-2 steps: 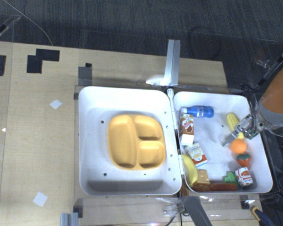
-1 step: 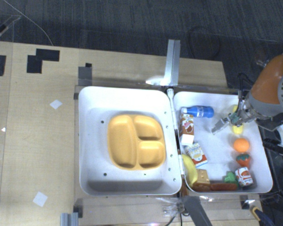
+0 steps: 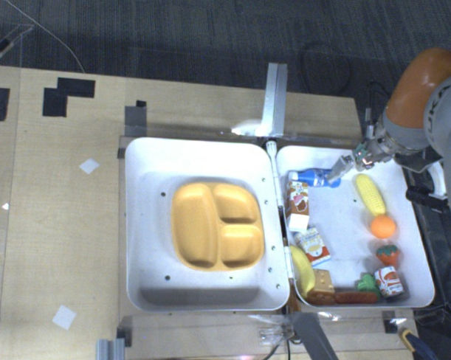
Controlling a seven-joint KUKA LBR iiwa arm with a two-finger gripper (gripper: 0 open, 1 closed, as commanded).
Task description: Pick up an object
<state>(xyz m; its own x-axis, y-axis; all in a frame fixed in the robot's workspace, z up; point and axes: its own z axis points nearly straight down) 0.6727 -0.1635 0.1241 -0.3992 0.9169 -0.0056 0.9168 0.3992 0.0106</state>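
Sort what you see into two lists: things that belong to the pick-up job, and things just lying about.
Job in hand:
tool, above the right bin
blue bottle, nearest it
corn cob
orange
banana
small cartons

Lying about:
yellow divided tray in the left bin
black tape patches on the bench

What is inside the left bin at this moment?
The left bin holds a yellow divided tray lying flat near its middle, with three compartments. Small dark dots show on the bin floor around it. Whatever lies beneath the tray is covered.
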